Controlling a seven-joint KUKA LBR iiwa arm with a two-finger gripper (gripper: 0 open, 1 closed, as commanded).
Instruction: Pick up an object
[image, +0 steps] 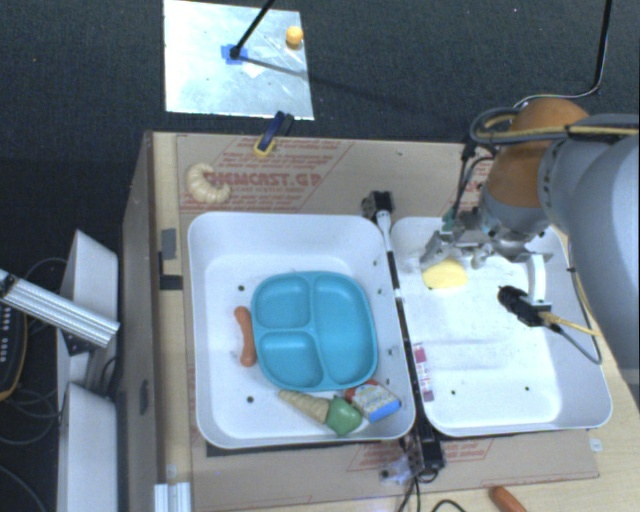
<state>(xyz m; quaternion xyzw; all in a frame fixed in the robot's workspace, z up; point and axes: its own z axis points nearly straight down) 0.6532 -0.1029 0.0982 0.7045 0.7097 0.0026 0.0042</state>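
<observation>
A small yellow lump (445, 275) lies at the far left of the right bin (520, 400). My gripper (458, 254) hangs right over it, at its far edge, and whether it touches the lump is unclear. The left bin (215, 300) holds a blue divided plate (313, 331). An orange-red sausage (245, 335) lies to the plate's left. At the plate's near edge are a pale cone (303, 404), a green piece (344, 416) and a small blue-and-white item (378, 401).
On the cardboard behind the bins are a pale curled piece (207, 182) and a blue-and-yellow tool (270, 133). An orange object (505, 497) lies on the floor at the front. A black clip (379, 206) sits on the divider between the bins.
</observation>
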